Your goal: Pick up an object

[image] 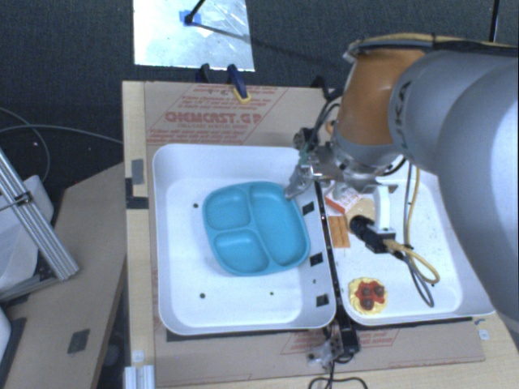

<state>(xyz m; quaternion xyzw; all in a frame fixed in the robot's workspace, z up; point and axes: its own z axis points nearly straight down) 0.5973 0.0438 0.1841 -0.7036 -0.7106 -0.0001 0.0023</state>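
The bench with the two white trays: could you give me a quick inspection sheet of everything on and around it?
Surface: cardboard-covered bench bearing a left bin and a right bin, side by side.
Job's things: blue divided plate lying flat in the left bin; small toy pizza near the right bin's front edge.
Clutter: a few small packets and an orange item by the divider, partly hidden by the arm.
Gripper: gripper low over the blue plate's far right corner; grip state cannot be judged.
Cables: yellow cable looping in the right bin.
Surroundings: dark carpet, metal frame at left.
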